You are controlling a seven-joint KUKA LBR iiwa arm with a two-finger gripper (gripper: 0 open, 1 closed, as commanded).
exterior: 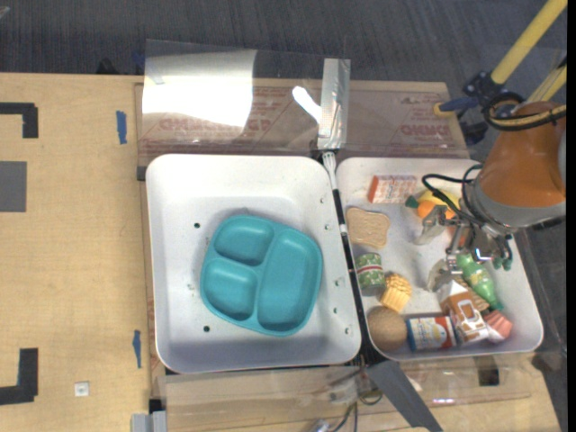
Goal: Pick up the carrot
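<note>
Carrot point(426, 208) lies just left of the fingers point(447, 241); their state, cannot tell

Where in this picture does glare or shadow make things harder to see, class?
Camera view: bright glare whitens the clear sheet behind the left bin; the teal tray is evenly lit and sharp; the arm darkens the crowded right bin, so the gripper and nearby small items blur together.
</note>
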